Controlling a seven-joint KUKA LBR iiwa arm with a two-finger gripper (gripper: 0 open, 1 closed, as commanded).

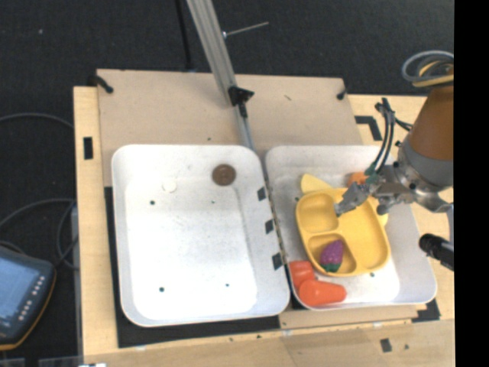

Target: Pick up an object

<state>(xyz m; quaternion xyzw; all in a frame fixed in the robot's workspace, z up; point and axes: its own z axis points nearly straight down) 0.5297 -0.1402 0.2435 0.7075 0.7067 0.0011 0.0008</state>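
Note:
A yellow divided tray [348,232] lies in the right bin [412,281], with a purple and green toy [331,255] in its near compartment. An orange object [315,285] rests at the right bin's front left corner. A small orange piece [356,178] shows by the tray's far edge. A brown disc [223,175] sits in the left bin [153,281] near its far side. My gripper [353,198] hangs over the yellow tray's far right part, and its fingers look close to the tray.
A grey metal pole [214,40] slants up from between the bins at the back. The wooden bench [191,109] extends behind the bins. A handheld pendant [23,293] lies off the bench at the lower left.

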